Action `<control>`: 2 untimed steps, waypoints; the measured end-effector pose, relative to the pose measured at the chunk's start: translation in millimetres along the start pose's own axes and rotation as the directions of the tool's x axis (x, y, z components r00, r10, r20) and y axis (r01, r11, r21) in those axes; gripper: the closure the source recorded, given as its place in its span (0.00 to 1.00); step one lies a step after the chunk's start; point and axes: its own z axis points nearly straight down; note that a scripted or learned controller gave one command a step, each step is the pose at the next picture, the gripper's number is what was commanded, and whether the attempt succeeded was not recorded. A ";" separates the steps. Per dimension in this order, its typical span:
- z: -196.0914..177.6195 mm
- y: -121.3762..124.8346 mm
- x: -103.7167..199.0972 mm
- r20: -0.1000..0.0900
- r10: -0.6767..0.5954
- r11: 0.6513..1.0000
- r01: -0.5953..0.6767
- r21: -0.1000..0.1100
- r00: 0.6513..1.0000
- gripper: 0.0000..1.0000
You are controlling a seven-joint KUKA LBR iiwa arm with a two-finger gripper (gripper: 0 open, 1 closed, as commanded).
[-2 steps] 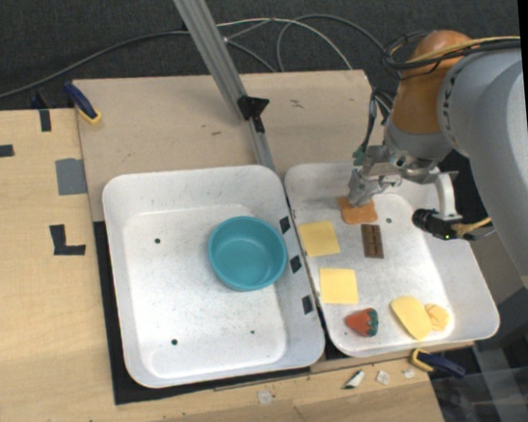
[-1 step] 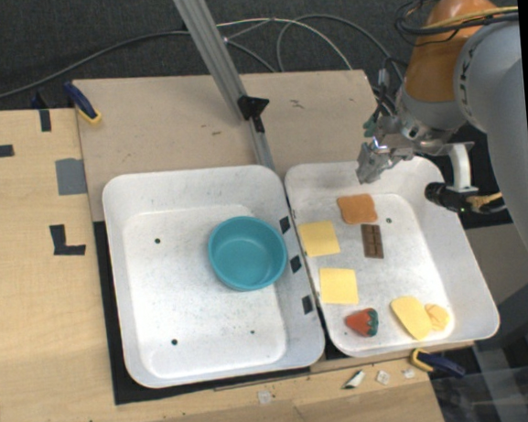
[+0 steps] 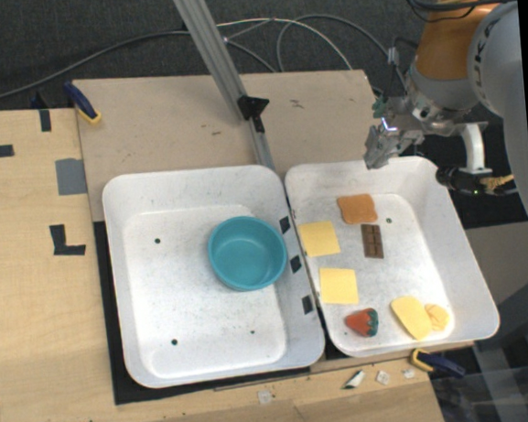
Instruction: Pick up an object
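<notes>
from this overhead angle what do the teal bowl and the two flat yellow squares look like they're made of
The teal bowl looks like moulded plastic: uniform colour, smooth rounded rim, soft sheen. The two yellow squares look like matte flat slabs with crisp edges and no shine, perhaps foam or plastic toy cheese; the view leaves that open.

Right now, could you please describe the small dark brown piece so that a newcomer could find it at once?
Look in the right bin. Just below the orange-brown slice near its far side lies the chocolate-coloured bar. It alone is dark and narrow; the neighbours are yellow squares.
</notes>
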 end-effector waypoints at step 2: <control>-45.0 -0.5 53.2 -0.002 -0.004 1.000 0.004 0.005 1.000 1.00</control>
